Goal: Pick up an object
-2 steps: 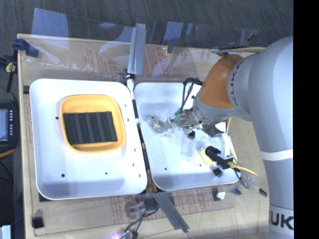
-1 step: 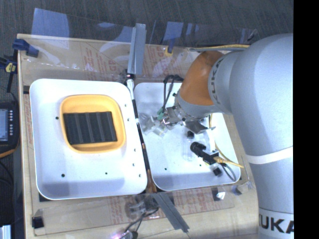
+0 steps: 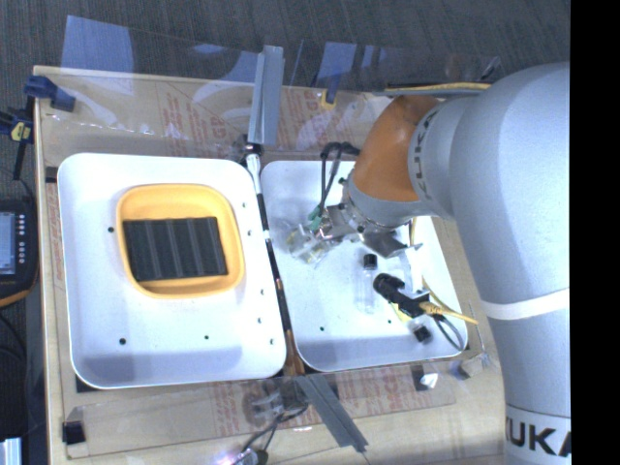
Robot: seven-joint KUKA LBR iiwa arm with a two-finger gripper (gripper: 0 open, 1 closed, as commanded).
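Pincer (image 3: 337,223) hangs low in the right bin (image 3: 320,352); you cannot tell whether it is released or clenched. A small clear object (image 3: 308,242) lies just beside it, toward the left bin (image 3: 87,337). You risk a miss: the object looks slick and light, so a glancing touch could skid it away.

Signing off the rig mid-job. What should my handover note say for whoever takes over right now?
Gripper: low in the right bin, near its left wall; grip state unclear.
Things: a small clear-and-green item lies right by the gripper; a yellow tray with a dark ridged insert sits in the left bin.
Done: nothing visibly lifted.
Left: secure a grasp, probably on the clear-and-green item, and raise it out of the bin.
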